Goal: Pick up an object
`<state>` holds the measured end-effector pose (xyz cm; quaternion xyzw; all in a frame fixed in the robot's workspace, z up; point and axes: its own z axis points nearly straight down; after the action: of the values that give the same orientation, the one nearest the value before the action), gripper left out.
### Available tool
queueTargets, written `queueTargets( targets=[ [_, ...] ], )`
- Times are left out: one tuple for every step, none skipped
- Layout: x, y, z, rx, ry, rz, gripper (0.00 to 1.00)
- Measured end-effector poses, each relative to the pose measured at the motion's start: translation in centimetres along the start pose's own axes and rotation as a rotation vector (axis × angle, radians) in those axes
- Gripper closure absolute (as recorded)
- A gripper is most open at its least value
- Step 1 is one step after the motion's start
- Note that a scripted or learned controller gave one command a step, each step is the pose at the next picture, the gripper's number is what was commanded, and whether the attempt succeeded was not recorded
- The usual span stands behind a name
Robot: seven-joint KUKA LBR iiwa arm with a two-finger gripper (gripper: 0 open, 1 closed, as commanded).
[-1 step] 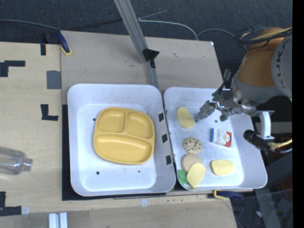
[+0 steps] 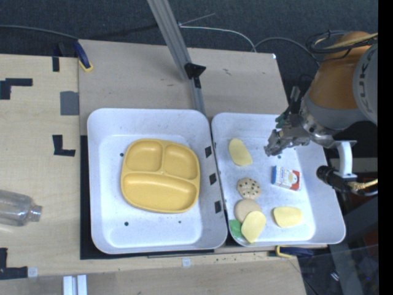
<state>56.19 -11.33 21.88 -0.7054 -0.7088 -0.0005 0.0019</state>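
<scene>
1. Where the arm (image 2: 344, 72) reaches in from the right, its gripper (image 2: 277, 144) hangs over the upper part of the right bin (image 2: 319, 229); fingers are dark and small, and I cannot tell if they are apart or together. Nothing is seen between them.
2. Right bin, smooth white plastic with rounded corners, holds:
   - yellow oblong piece (image 2: 240, 152), just left of the gripper;
   - small carton (image 2: 286, 177), white with blue and red print, below the gripper;
   - round speckled cookie (image 2: 248, 187);
   - pale rounded lump (image 2: 245, 209), touching a yellow-green piece (image 2: 253, 225);
   - yellow oval piece (image 2: 287, 216).
3. Left bin (image 2: 104, 165) holds a glossy yellow plate (image 2: 161, 175) with three compartments.
4. Clear bottle (image 2: 17, 207) lies on the wooden bench (image 2: 37, 158) at far left.
</scene>
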Motion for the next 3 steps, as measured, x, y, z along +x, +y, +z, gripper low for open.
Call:
queueTargets(
  targets=[
    [-4.5, 2.8, 0.4, -0.002, -0.004, 0.005, 1.0],
    [-2.5, 4.0, 1.8, 0.0, -0.005, 0.002, 1.0],
    [5.1, 1.4, 0.9, 0.001, -0.001, -0.003, 1.0]
  ],
)
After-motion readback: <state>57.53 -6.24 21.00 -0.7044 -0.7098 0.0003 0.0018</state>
